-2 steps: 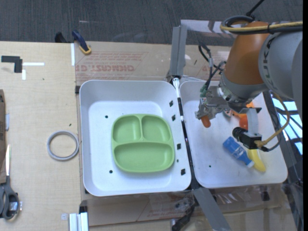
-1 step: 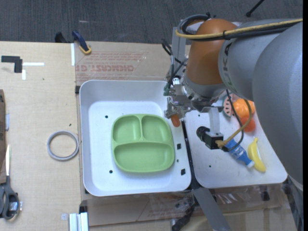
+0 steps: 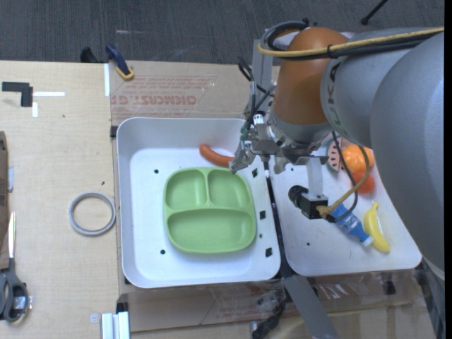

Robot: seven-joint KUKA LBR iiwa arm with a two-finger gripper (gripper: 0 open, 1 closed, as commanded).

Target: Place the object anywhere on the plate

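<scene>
gripper (image 3: 244,159) over back right corner of left bin (image 3: 134,210), just behind green plate (image 3: 209,211). orange sausage (image 3: 214,155) lies on bin floor behind plate, its right end at gripper tip; cannot tell if it is pinched or if pincer is spread or closed. right bin (image 3: 318,249) holds banana (image 3: 378,230), blue bottle (image 3: 351,224), orange fruit (image 3: 355,162).

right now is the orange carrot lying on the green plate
No, the orange carrot lies on the white floor of the left bin, just beyond the far rim of the green plate.
</scene>
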